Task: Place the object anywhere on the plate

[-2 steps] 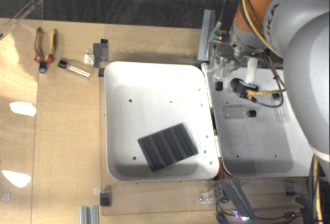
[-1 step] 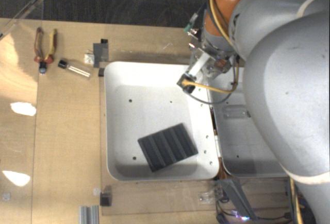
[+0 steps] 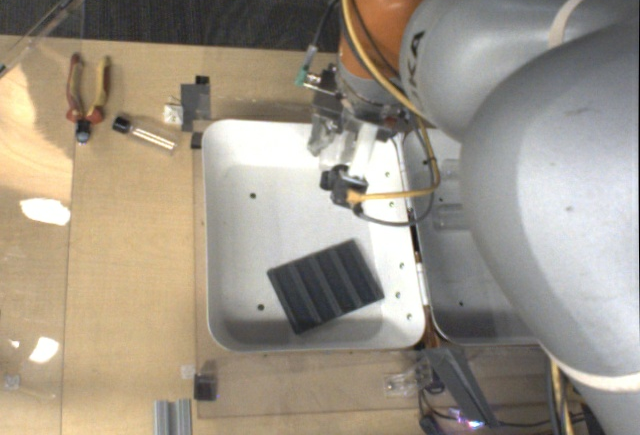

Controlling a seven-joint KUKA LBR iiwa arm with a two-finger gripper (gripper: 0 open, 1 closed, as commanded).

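Ribbed black slab (image 3: 325, 285) flat in view-left bin (image 3: 230, 223), long axis slanting up toward view right. End effector (image 3: 335, 148) hovers near bin's far side, apart from slab; opening can't be told.

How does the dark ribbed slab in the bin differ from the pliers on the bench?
The ribbed slab is dark grey, broad and rectangular; the pliers are slim with red handles. The slab lies askew inside the left bin; the pliers lie outside it on the wooden bench. Both lie flat.

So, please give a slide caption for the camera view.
Pincer hovers above the left bin, away from dark ribbed block.
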